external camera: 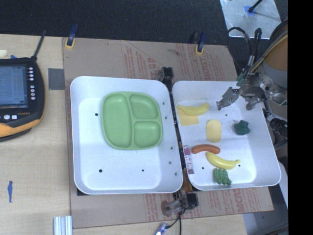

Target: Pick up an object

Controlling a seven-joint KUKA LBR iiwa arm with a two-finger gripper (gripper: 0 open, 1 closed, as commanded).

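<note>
Two white bins sat side by side; the left bin (88, 175) held a green divided plate (131, 120); the right bin (259, 173) held two bananas (193, 109) (222, 161), a sausage (205, 149) and broccoli (222, 176); above that bin's far side, the gripper (239, 100) hung open, holding nothing.

even, fairly bright overhead light; the white bins (122, 180) glare slightly, washing out their rims. shadows are soft and short. focus is mildly soft throughout, grainy on the far dark floor (122, 6).
</note>
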